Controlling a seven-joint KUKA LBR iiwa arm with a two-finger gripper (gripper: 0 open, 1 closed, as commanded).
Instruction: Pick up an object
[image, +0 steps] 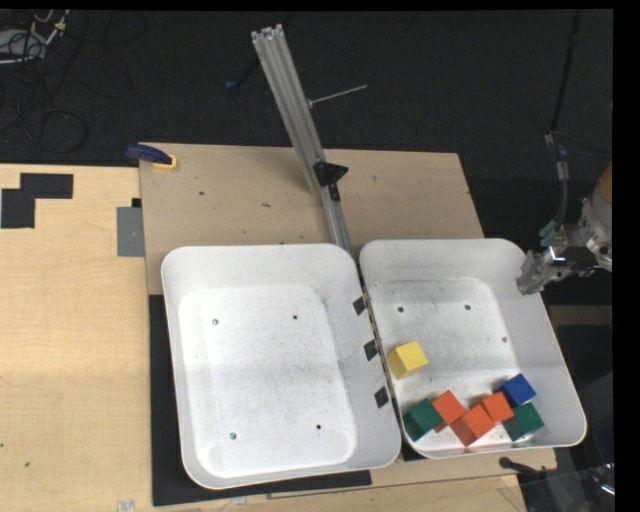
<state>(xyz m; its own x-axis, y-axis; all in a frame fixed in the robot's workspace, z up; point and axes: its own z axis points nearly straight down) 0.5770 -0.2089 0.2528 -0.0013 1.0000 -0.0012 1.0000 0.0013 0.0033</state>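
Hovering at the right bin's upper right rim, the gripper is carrying nothing that we are seeing; whether it is apart or together we cannot tell. We are seeing a yellow block lying alone mid-bin, while orange, green and blue blocks are huddling in the near corner.

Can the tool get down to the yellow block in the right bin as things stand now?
Probably yes. The yellow block sits alone, apart from the other blocks, with nothing above it; the tool hangs at the bin's far right rim.
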